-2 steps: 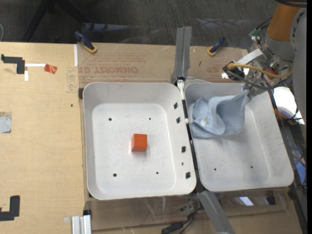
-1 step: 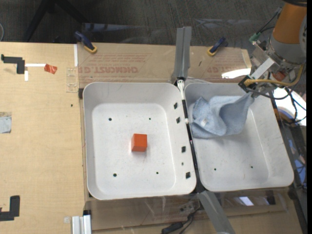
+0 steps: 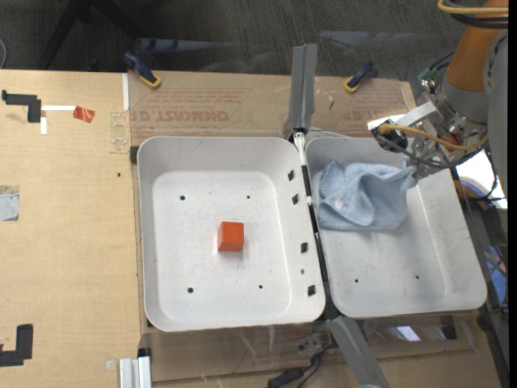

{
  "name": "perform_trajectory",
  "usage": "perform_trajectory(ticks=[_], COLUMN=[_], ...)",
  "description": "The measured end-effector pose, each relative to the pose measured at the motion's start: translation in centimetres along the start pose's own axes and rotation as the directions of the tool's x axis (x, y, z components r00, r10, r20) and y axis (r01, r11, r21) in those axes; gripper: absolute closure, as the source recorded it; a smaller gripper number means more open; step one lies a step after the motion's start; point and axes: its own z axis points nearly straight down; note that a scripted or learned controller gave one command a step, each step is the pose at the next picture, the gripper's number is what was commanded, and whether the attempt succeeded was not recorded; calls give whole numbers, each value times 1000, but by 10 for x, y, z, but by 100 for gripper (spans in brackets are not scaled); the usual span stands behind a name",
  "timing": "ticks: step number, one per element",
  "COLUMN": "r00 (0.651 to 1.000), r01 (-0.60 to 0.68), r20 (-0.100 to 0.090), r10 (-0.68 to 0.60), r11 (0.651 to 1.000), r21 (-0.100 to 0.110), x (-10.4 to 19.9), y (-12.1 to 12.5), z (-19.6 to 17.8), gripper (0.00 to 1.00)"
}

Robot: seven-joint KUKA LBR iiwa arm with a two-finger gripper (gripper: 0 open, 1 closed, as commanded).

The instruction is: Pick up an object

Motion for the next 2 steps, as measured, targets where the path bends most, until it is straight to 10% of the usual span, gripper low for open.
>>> perform_trajectory(ticks=[1, 2], r00=[991, 993], r01=[-132, -122], r20=[-1, -1], r10=[132, 122], r11=[991, 993], r21=[0, -1], x=[-63, 19], y=[-17, 1], z=[-14, 1], gripper=[100, 100])
